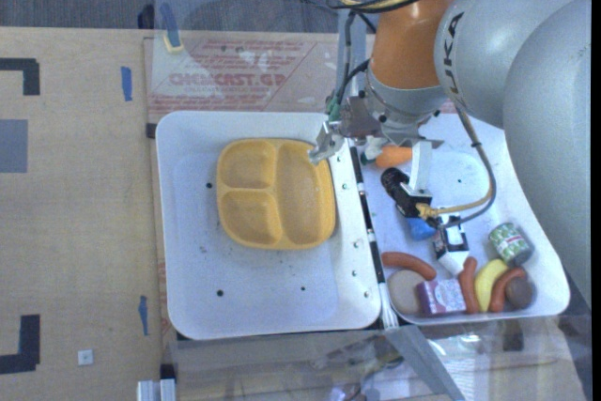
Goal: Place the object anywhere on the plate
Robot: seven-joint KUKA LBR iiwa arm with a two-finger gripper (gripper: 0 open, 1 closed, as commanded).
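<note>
One yellow plate (275, 193) with three compartments, lying flat in the left bin (188, 296), gripper (329, 144) just over its right rim, finger state unclear, two sausages (409, 263), one banana (490, 281) in the right bin (549, 286)

I make out black letters "KU" on grey arm housing (451, 38), just above orange band (413, 23). Faint red print on clear sheet (235, 75) left of that band, too washed out for me to read.
</note>
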